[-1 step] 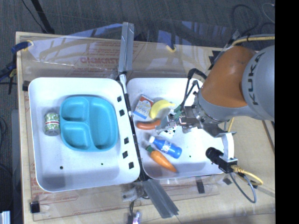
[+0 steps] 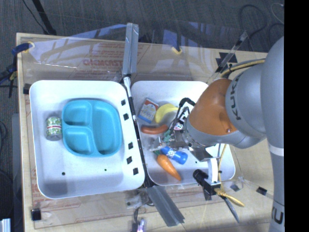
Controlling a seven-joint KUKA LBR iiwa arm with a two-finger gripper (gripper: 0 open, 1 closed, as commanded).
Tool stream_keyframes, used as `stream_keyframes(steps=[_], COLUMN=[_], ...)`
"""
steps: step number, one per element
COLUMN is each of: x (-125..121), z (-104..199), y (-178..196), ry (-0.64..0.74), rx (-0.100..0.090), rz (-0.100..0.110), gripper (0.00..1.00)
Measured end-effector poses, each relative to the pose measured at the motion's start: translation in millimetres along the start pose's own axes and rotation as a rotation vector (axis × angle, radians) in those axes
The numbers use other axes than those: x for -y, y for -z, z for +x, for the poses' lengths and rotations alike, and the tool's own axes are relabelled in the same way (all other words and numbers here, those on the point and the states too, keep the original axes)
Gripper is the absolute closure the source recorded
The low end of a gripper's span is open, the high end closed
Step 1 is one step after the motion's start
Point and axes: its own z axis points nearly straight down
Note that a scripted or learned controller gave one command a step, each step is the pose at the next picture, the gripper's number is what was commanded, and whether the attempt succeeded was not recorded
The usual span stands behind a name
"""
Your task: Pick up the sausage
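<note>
The sausage, reddish brown, lies in the right bin near its left wall, just below a yellow fruit. My gripper comes in from the right under the orange wrist band and sits low in the bin. Its tip is right beside the sausage's right end, slightly below it. The gripper's dark body hides how it meets the sausage.
In the right bin there are also a small carton, a blue bottle and a carrot, crowded close under the gripper. The left bin holds a blue divided tray and a small can.
</note>
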Motion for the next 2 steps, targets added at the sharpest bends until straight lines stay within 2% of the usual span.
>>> stream_keyframes(steps=[1, 2], x=[-1.8, -2.5], z=[1.5, 3.3], y=[-11.9, -12.1], ry=[0.057, 0.034], rx=[0.012, 0.013], rz=[-0.015, -0.019], gripper=[0.0, 0.0])
